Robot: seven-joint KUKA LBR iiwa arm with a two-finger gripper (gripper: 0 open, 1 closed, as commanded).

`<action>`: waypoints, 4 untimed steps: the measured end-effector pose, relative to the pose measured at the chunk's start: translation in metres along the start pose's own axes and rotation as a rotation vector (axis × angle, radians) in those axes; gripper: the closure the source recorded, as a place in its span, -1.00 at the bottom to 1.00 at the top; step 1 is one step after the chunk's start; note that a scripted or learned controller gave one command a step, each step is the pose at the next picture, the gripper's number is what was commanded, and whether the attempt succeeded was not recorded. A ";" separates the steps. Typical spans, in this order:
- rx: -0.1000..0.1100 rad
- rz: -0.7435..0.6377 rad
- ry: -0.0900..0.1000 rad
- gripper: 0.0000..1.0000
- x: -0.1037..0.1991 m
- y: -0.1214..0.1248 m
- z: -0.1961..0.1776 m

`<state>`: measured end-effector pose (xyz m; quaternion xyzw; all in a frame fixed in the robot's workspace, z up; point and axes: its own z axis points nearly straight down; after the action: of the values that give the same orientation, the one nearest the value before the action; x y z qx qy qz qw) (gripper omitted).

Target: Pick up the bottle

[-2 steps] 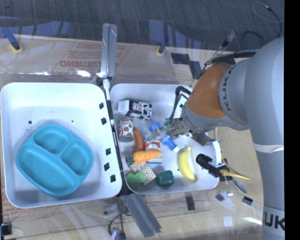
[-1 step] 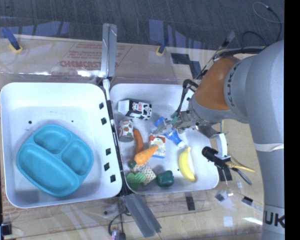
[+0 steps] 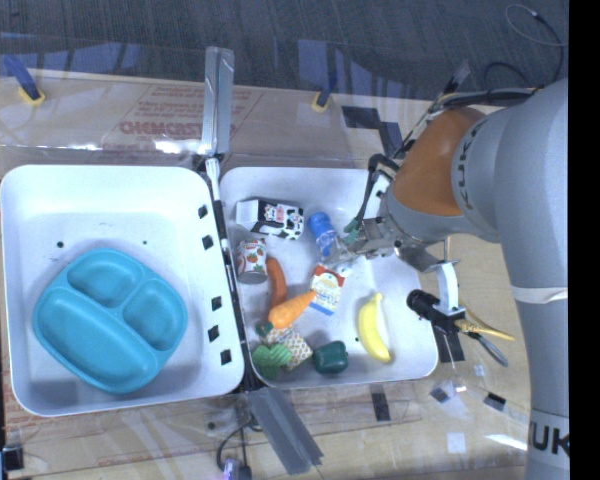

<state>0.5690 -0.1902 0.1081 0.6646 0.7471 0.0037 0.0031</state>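
The bottle (image 3: pixel 323 232) is small and clear with a blue cap, lying in the upper middle of the right bin (image 3: pixel 410 368). My gripper (image 3: pixel 354 242) is down inside that bin just right of the bottle, close to or touching its lower end. The grey arm and its orange band (image 3: pixel 432 173) reach in from the right and hide the bin's right side.
Around the bottle lie a black-and-white carton (image 3: pixel 271 216), a small can (image 3: pixel 252 260), a juice box (image 3: pixel 327 290), two carrots (image 3: pixel 290 309), a banana (image 3: pixel 373 330) and a green pepper (image 3: pixel 330 358). The left bin (image 3: pixel 20 208) holds a blue divided plate (image 3: pixel 108 318).
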 end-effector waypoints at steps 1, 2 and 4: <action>0.038 0.030 0.006 1.00 -0.009 0.046 0.022; 0.009 0.065 -0.001 1.00 0.024 0.093 -0.117; 0.015 -0.001 0.001 1.00 0.152 0.035 -0.126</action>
<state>0.5853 -0.0355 0.2349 0.6642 0.7475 -0.0016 -0.0019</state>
